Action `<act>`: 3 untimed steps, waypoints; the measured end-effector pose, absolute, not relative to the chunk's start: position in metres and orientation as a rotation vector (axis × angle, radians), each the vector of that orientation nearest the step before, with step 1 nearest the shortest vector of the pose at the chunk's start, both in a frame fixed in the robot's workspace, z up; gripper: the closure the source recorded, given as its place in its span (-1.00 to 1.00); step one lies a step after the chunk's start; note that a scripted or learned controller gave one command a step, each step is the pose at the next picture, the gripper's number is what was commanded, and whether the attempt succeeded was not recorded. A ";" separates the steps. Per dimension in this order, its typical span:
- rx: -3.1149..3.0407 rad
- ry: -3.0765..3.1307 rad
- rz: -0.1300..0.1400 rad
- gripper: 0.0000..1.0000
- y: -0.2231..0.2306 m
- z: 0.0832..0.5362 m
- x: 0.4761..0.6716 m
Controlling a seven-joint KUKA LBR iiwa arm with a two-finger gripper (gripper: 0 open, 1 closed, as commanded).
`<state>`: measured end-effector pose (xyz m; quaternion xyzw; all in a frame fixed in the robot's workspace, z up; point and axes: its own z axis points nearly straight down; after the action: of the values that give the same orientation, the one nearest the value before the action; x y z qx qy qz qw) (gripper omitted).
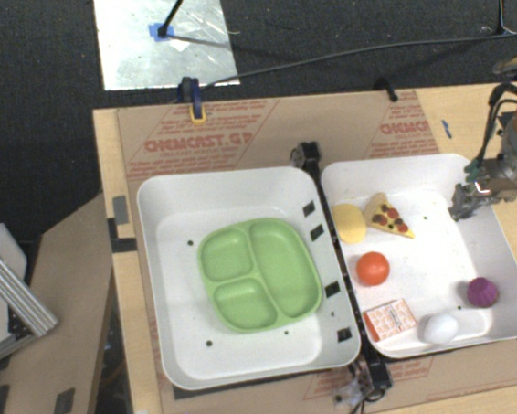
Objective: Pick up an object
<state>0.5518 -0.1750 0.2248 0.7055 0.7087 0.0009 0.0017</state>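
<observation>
Two shallow white bins sit side by side on a cardboard-covered bench; the left bin [167, 257] carries a green plastic divided tray [258, 273]. Over the right bin's [497, 250] right edge, toward its far corner, hangs the two-finger gripper [464, 200]; whether it is parted or closed, I cannot tell. Nearest candidates lie inward from it: a wedge-shaped toy pizza slice [389, 216], its long axis running diagonally, and a round purple ball [482, 292] near the front-right corner.

Green divided plate [258, 275] in left bin [170, 222]
</observation>
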 end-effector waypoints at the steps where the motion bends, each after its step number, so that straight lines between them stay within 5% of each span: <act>1: 2.209 2.231 0.006 1.00 -0.122 0.235 0.557; 3: 2.211 2.233 0.003 1.00 -0.012 0.217 0.551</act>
<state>0.5508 -0.0121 0.2167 0.7036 0.7106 0.0011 -0.0007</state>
